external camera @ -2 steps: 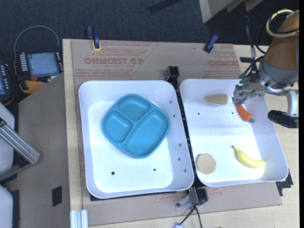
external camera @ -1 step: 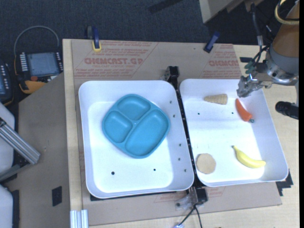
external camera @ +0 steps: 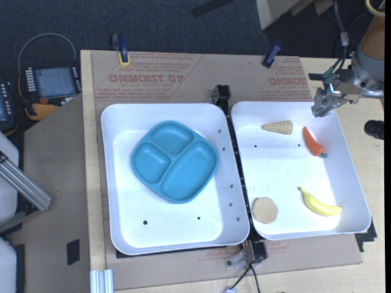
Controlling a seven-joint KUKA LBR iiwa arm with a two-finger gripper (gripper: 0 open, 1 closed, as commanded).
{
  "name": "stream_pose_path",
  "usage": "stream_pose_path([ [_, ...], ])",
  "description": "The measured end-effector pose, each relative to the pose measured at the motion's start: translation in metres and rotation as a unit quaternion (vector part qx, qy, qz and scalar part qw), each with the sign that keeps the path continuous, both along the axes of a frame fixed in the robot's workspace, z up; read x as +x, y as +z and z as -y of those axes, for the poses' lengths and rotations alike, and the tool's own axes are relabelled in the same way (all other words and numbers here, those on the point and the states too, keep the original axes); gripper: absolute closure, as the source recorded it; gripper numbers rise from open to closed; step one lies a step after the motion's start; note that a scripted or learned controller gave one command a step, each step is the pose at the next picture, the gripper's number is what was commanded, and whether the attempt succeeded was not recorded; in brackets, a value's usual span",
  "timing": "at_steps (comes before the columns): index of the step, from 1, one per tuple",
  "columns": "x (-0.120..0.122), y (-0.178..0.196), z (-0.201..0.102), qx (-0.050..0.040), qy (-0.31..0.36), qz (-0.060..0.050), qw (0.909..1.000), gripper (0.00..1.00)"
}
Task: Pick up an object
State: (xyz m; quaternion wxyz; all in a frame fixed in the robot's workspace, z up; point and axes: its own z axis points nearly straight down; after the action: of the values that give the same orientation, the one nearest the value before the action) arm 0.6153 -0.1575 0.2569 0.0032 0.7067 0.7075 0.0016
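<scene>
Gripper [external camera: 322, 107] hovers over right bin's [external camera: 351, 182] far edge, near orange carrot [external camera: 313, 141]; finger state indiscernible.

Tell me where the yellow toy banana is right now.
The yellow toy banana lies in the right white bin, near its front right corner, right of the round tan cookie and below the orange carrot.

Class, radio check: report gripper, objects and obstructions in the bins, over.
Gripper above right bin's far edge, holding nothing. Cone, orange pepper, banana, round cookie lie apart. Blue plate in left bin. Nothing obstructing.
</scene>
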Motion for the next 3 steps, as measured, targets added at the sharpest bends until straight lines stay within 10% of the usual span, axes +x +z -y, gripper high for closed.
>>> stream_pose_path([
  [3,-0.039,-0.021,-0.142,0.0023,0.002,-0.005,1.0000,1.00],
])
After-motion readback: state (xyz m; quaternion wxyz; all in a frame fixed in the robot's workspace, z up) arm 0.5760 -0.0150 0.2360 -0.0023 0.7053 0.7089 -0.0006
